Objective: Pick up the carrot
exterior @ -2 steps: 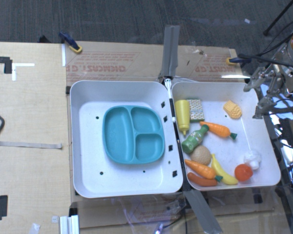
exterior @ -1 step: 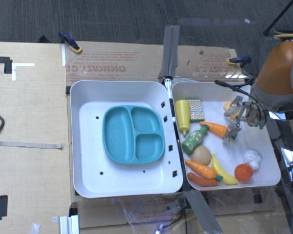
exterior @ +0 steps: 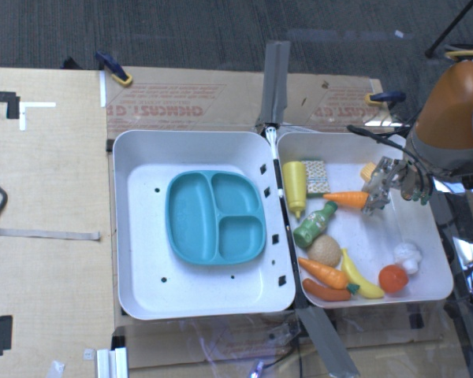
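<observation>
The left bin (exterior: 134,235) carries a teal divided plate (exterior: 217,216); the right bin (exterior: 426,250) holds the clutter. Within the right bin, a yellow bottle (exterior: 294,184) stands at ten o'clock, a green bottle (exterior: 314,224) lies near centre-left, and a banana (exterior: 358,278), a tomato (exterior: 392,278) and a second carrot (exterior: 322,271) sit toward six o'clock. The target carrot (exterior: 346,199) lies at about twelve o'clock, its thick end touching the gripper (exterior: 378,194). Whether the fingers clamp it cannot be told. The step looks like the grasp itself; the next move probably calls for a firm closure, then a straight lift.
</observation>
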Robot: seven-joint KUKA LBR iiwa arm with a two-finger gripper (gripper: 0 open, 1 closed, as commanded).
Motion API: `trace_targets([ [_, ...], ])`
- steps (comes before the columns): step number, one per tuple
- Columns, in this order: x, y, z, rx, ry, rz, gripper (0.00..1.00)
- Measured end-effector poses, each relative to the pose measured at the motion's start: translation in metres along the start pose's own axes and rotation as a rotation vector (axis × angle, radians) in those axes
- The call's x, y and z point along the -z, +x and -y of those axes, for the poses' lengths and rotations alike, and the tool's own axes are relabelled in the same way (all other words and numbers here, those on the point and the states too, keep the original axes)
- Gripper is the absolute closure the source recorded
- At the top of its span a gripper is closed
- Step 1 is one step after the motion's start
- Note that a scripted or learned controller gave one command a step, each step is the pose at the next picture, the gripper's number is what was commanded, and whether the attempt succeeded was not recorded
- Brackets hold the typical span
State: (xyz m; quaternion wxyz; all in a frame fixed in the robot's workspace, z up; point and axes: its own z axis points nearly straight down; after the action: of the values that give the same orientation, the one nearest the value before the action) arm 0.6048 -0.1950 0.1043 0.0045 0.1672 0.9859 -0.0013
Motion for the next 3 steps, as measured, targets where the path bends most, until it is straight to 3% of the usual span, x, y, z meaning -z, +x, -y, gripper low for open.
trace_targets([
  [1, 0.0, 0.0, 0.0, 0.0, 0.0, 0.0, 0.0],
  [2, 0.011, -0.002, -0.001, 0.004, 0.001, 0.006, 1.0],
  [3, 0.011, -0.002, -0.001, 0.003, 0.0, 0.006, 0.0],
])
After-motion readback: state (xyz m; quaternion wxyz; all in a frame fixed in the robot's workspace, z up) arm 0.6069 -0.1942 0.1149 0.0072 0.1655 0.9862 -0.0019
